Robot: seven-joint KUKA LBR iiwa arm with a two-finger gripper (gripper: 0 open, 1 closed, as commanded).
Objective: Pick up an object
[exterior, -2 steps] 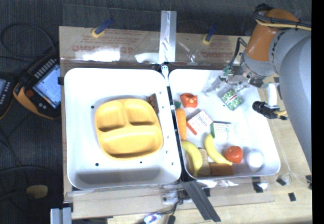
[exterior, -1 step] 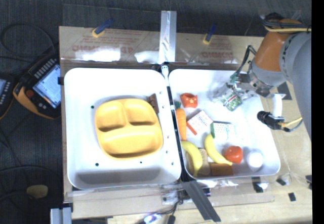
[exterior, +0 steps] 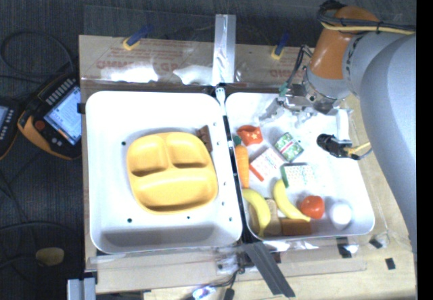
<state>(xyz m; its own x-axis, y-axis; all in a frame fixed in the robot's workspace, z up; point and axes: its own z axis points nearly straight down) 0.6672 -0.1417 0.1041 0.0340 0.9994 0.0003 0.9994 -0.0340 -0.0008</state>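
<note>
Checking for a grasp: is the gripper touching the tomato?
Apart. The camera view shows bare white bin floor between the gripper and the tomato.

Open white floor right of the green carton point(exterior: 289, 146), toys crowded below and left of it.

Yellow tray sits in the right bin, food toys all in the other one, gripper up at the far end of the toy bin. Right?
Not quite. The camera view shows the yellow tray in the left bin, not the right one. The rest holds: the food toys, such as the bananas and carrot, lie in the right bin, and the gripper is at that bin's far end.
</note>
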